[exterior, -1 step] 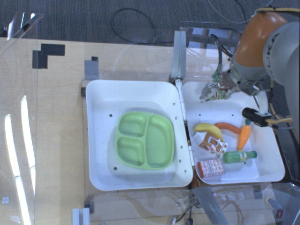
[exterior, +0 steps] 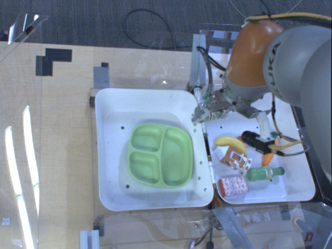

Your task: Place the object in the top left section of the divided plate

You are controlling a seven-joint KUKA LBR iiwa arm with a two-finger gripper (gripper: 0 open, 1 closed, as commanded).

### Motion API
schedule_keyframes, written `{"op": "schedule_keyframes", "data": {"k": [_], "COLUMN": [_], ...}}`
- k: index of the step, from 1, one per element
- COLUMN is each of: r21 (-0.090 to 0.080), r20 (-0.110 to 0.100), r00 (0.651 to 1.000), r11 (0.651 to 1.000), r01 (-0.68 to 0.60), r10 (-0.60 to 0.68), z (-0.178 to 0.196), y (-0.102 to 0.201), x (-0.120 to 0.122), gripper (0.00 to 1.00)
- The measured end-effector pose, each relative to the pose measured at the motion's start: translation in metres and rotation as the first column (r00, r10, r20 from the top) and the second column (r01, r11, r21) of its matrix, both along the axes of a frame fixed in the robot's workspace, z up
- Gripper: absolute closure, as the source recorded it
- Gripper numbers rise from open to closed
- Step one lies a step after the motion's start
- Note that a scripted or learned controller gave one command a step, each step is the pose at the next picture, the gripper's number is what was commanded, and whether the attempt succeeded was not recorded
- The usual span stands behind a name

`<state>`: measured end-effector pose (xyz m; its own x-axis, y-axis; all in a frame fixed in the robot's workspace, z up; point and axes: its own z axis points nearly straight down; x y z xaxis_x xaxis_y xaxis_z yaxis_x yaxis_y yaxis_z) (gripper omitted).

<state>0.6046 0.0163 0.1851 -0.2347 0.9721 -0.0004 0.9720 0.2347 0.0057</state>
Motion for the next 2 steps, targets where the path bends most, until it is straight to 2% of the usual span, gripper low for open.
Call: {"op": "schedule_keyframes", "data": {"k": [1, 2], "r21": [0.000, 0.000], "r20": [-0.002, -0.002], "r00": [0.986, 0.986], "r11": [0.986, 0.986], "r01": [-0.170, -0.169], "r10": [0.170, 0.169], "z": [-0.0012, -0.0011], "y": [0.0380, 0.0375], "x": [-0.0698, -0.0697], "gripper": [1.00, 0.00]}}
